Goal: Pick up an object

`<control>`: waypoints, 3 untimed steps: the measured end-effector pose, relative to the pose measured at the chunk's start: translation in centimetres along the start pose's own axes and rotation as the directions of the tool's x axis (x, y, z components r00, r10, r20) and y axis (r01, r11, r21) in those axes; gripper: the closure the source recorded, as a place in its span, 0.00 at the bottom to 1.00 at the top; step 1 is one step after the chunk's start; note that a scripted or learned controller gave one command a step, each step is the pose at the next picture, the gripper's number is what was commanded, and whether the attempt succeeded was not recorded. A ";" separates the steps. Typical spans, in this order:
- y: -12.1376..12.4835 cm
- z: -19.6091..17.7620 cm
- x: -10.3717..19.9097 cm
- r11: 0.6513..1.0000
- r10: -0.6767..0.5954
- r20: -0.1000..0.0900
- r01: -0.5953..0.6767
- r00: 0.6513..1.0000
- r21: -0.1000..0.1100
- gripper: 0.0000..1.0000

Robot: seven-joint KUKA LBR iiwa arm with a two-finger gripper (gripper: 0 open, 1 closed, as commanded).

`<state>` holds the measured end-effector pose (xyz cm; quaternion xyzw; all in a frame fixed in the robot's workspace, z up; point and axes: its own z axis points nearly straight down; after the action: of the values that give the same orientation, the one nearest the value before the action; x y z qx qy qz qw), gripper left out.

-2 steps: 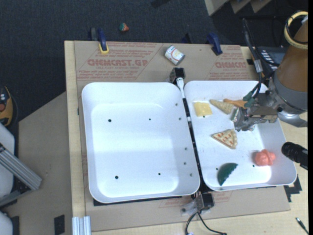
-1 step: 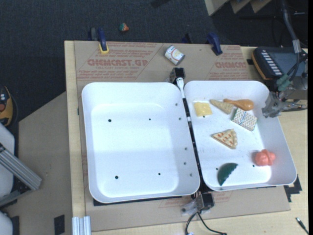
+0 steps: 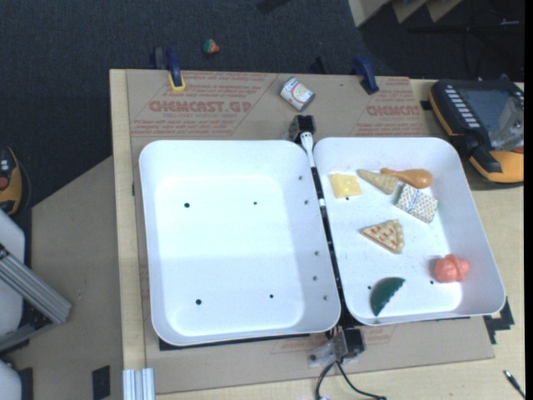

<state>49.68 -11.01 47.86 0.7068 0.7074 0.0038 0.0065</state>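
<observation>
Sitting on a big brown board [image 3: 250, 98] are two white bins side by side, with their edges touching. The left bin [image 3: 148, 215] looks the bigger one, and its floor shows a few small dark dots. The right bin [image 3: 350, 265] has all the toys to pick up in it. At the far right lies a yellow and black handset [image 3: 483, 115].

Now the toys in the right bin. An orange drumstick [image 3: 410, 176] lies near the far wall, and one end touches a tan wedge [image 3: 379, 180]. Just in front of the drumstick sits a white patterned block [image 3: 416, 202]. A pizza slice [image 3: 384, 236] lies in the middle of the bin, apart from the rest. A dark green leaf [image 3: 386, 293] lies close to the near wall. A pink lump [image 3: 450, 268] sits near the right wall. A yellow square [image 3: 346, 185] lies flat by the left wall, just beside the tan wedge.

Behind the bins, a small white box [image 3: 296, 93] sits tilted on the board. A left clamp [image 3: 175, 65] and a right clamp [image 3: 364, 73], both blue, hold the board's far edge. A tiny red and green thing [image 3: 211, 47] lies on the dark carpet beyond.

As for the gripper, nobody can tell how far open it is or if it holds anything.
</observation>
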 end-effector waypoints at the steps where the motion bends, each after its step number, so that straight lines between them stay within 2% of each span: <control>1: -0.5 6.8 3.9 1.000 -0.003 -0.006 0.003 1.000 0.022 1.00; 2: 1.3 -6.5 3.2 1.000 0.000 -0.001 0.000 1.000 -0.004 1.00; 3: 0.8 5.5 3.8 1.000 0.002 -0.005 -0.002 1.000 0.026 1.00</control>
<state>50.51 -7.19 42.35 0.7074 0.7068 -0.0037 -0.0045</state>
